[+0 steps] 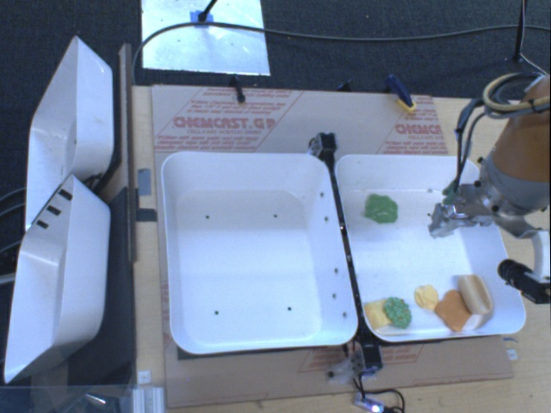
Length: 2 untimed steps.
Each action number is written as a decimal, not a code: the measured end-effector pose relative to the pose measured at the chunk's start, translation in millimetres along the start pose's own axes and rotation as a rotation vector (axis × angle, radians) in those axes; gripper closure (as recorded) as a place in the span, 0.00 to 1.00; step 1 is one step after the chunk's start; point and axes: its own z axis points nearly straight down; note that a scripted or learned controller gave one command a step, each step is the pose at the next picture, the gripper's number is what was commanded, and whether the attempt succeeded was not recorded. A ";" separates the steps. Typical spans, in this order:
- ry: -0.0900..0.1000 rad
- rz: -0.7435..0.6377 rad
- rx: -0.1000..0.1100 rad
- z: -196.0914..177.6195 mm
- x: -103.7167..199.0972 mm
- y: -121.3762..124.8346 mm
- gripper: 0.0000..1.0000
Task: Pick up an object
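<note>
- Camera view, looking down at a slant on two shallow white bins side by side: left bin (250, 160) at 9 o'clock, right bin (413, 162) at 3 o'clock.
- Spotted the gripper (448, 218) over the right bin, around 1 o'clock from that bin's middle, reaching in from 3 o'clock on the grey arm with the orange band (521, 149).
- Honestly couldn't tell whether clenched or released, too small and blurry down there. Saw nothing gripped either.
- Found the nearest candidate, a green lump (380, 208), at 9 o'clock from the gripper, near but apart, sitting alone on bare bin floor. Probably the easy pick for exactly that reason: room on every side for closing in.
- Counted the rest bunched along the right bin's 6 o'clock wall: yellow chunk (375, 315), leafy green piece (397, 311) touching it, small yellow bit (425, 296), orange wedge (452, 310), pale bun-like roll (475, 294) right against the wedge.
- Tougher grabs down there, by my guess: crowded against the wall and against each other, little space for getting around any single one.
- Judged the task as not done yet: everything lying in the bin, nothing lifted.
- Best next move, purely a guess: sliding toward 9 o'clock and dropping onto the lump.
</note>
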 end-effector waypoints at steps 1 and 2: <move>0.001 0.000 0.004 -13.8 -0.2 0.6 1.00; 0.002 -0.004 0.006 -14.5 53.0 5.0 1.00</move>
